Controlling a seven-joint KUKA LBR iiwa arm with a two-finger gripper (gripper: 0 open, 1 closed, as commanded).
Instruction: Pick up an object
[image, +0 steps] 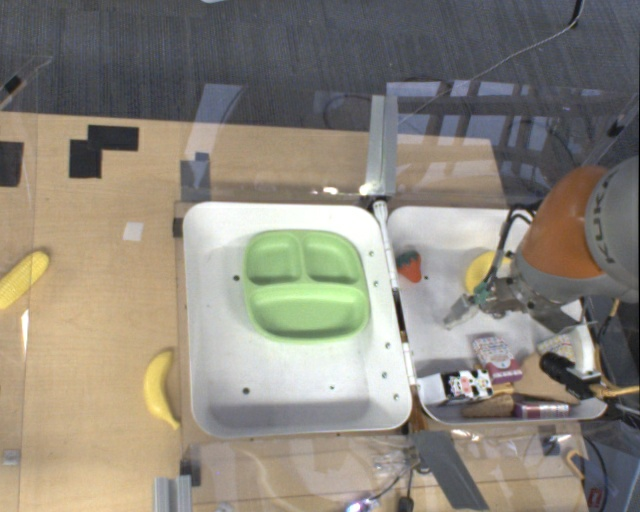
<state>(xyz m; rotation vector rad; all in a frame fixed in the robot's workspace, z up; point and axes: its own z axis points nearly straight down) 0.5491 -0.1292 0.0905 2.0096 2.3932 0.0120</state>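
We see the gripper (468, 308) low in the right bin (440, 345), fingers spread apart with nothing between them. Just beside it lies a small pink-patterned packet (492, 350), flat on the floor, and a yellow round object (482, 268) sits behind.

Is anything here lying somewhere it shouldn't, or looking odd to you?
Yes. A banana and a corn cob lie on the bare bench, left of the left bin, outside both bins. The green divided plate sits in that bin with nothing on it, while the small items crowd the right bin.
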